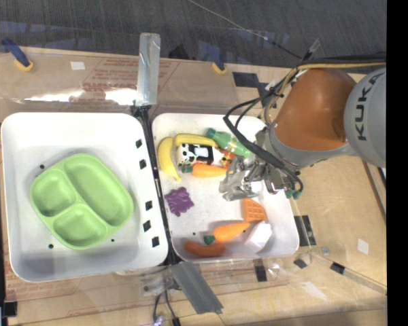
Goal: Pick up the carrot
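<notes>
An orange carrot [229,233] with a green top lies near the front of the right bin [280,244]. A second orange, carrot-like piece [207,170] lies near the middle of that bin, just below a yellow and black toy [194,151]. My gripper [234,185] hangs low over the right bin, right of the orange piece and above the green-topped carrot. Nothing shows as held in it.
The right bin also holds a banana [166,158], purple grapes [179,200], a green item [226,141], an orange waffle [254,211], a white block [260,237] and a red sausage [204,249]. A green divided plate [81,199] sits in the left bin [13,141].
</notes>
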Controlling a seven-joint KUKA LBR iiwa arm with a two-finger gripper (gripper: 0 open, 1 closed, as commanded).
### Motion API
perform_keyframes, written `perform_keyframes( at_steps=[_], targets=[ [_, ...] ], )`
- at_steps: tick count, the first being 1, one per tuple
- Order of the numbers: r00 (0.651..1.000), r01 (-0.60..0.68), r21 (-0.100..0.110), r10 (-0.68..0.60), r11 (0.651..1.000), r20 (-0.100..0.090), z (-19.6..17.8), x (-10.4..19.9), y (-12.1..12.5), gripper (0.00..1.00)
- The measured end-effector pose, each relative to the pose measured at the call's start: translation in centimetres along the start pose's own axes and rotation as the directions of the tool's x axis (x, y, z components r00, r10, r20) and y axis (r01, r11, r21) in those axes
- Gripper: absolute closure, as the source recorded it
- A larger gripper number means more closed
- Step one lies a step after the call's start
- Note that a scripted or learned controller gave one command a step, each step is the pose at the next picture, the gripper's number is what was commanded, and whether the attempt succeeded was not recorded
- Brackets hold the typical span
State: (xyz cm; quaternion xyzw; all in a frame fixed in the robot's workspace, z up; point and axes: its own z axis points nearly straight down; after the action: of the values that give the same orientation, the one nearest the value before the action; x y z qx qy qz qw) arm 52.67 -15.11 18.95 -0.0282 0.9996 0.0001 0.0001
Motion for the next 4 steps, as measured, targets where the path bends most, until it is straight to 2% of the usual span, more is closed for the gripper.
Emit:
perform_keyframes(
  at_steps=[1,2,3,4],
  targets=[
    [0.999,0.039,0.0,-0.039,0.999,0.0,2.8,-3.0,-2.0,1.0],
    [0.999,0.039,0.001,-0.039,0.999,0.001,2.8,-3.1,-2.0,0.0],
    [0.966,-0.258,0.001,0.258,0.966,0.004,9.7,-6.0,-4.5,0.0],
    [0.932,-0.362,0.001,0.362,0.932,-0.004,9.9,-6.0,-1.2,0.0]
  ],
)
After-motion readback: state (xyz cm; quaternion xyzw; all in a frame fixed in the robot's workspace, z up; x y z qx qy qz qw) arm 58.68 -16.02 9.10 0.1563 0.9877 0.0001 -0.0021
